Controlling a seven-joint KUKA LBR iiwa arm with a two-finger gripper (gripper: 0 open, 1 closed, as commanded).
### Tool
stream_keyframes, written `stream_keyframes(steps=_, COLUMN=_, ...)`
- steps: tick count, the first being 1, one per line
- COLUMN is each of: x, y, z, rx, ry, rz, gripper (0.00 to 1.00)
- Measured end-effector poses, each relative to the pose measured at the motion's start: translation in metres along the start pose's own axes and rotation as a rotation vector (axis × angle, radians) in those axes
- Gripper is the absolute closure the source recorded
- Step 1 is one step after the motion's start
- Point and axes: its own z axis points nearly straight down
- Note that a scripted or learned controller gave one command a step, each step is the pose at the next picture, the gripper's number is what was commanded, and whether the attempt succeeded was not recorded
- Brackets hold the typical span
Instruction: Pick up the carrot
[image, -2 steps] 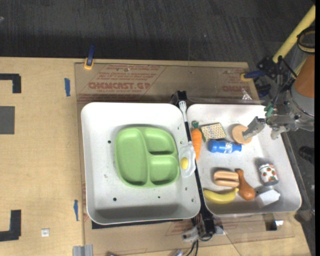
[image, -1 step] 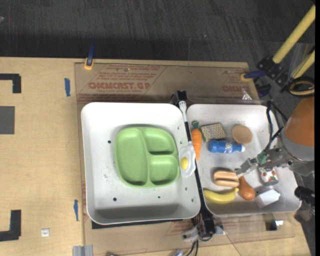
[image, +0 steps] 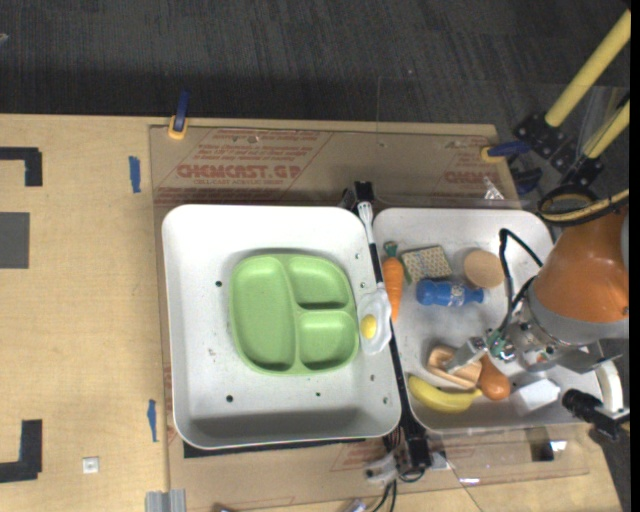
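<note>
Camera view, sole entry. Two white bins are listed side by side: the left bin is occupied by a green divided plate; the right bin is stocked with several items. Carrot: recorded lying lengthwise at the right bin's left edge, just beside the divider between the bins, its orange body capped by a green top at the upper end; nothing is seen touching it from above. Other contents noted in the right bin: a blue bottle just right of the carrot, a speckled sponge-like block above it, a tan egg-shaped item, a banana at the lower edge, and a pale pastry-like piece beside it. A yellow-and-white item is draped on the rim between the bins. Gripper: positioned low in the right bin's lower right part, near the pastry piece and an orange round item, well apart from the carrot. Opening of the claw cannot be told, and no object is seen held in it. Progress, as judged: the carrot is not yet grasped or lifted; approach, closing and lifting are all left.
</note>
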Motion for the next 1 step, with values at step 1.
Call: stream_keyframes(steps=1, x=0.0024, y=0.0055, z=-0.0115, rx=-0.014, ry=-0.001, rz=-0.001, gripper=1.0)
